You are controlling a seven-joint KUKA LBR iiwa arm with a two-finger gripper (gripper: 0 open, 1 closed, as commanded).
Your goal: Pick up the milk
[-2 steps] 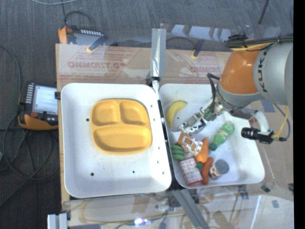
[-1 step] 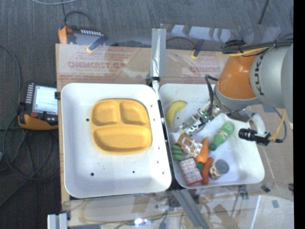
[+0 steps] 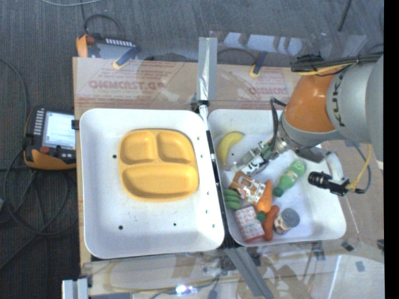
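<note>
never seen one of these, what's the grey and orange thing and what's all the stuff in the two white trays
The grey and orange thing is a robot arm, reaching in from the right. There is one picture, taken by a fixed camera above the bench, looking down at a slant.

At the arm's tip is a two-finger gripper, low over the right bin. Whether it holds anything is too hard to make out.

The left bin holds a yellow divided plate.

The right bin holds toy groceries: a banana, a green bottle, a carrot, a small printed carton, a pink carton, which may be the milk it is meant to pick up, and a small can.

Left of the bins lies a handheld controller.
</note>
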